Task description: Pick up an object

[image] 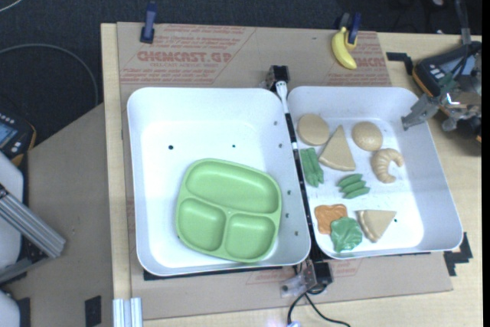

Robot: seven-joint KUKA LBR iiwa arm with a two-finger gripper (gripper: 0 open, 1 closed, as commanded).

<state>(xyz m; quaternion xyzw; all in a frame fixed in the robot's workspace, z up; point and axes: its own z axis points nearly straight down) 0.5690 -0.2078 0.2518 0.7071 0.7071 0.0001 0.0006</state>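
Pincer, grip unclear, hovers beside pale, curved croissant in right bin.

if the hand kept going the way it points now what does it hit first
The hand sits at the right bin's far right edge, pointing leftward into it. Going straight on, it would probably meet the round tan piece first, though depth is unclear and it may pass above it.

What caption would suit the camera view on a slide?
Gripper at the right bin's far edge; toy foods inside, a green divided plate in the left bin, a banana on the bench.
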